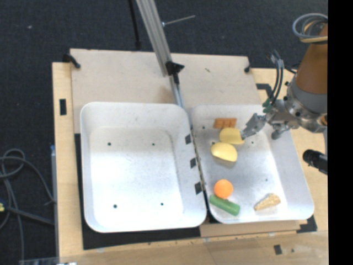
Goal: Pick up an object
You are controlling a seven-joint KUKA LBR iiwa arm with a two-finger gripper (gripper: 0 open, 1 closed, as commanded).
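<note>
The right bin (287,170) holds several small objects. An orange-brown block (224,123) lies at its back, with a yellow piece (230,136) just in front and a pale yellow lump (224,152) below that. Nearer the front are an orange ball (223,189), a green cylinder (224,205) and a tan wedge (267,202). My gripper (263,131) hangs over the back right of this bin, just right of the yellow piece. It is open, with nothing between its fingers (252,127).
The left bin (99,164) sits beside the right one. A slanted metal rail (157,35) runs from the top down to the gap between the bins. Cables lie on the dark floor at left.
</note>
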